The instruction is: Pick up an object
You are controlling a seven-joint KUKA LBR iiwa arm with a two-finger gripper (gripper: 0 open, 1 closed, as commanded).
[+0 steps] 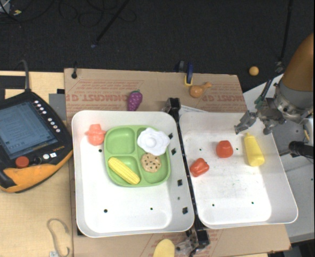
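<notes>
Within the right bin (285, 208), toward its far right part, lies a yellow block (253, 150), lengthwise from far to near. Just beyond the block's far end hangs the gripper (256, 121), its two dark fingers spread apart with nothing between them: one fingertip (241, 125) points left over the bin floor, the other sits just above the block's far end. Whether that finger touches the block cannot be told. Left of the block, near but apart, rests a small red cube-like piece (224, 149); nearer and further left lies a red-orange pepper-like piece (199, 167), close to the bin's left wall. The arm (299, 76) enters from the right, its orange band above the grey wrist.

The left bin (93, 208) holds a green divided tray (112, 141). Its near left compartment carries a yellow corn cob (124, 170), its near right compartment a brown cookie (151, 163), and a white fried-egg shape (153, 141) lies over the far right compartment. A pink-orange piece (95, 134) sits on the bin floor just left of the tray.

Beyond the bins, cardboard bears a purple grape-like piece (135, 99) and an orange pear-like piece (198, 89). At far left rests a control pendant (23, 135).
</notes>
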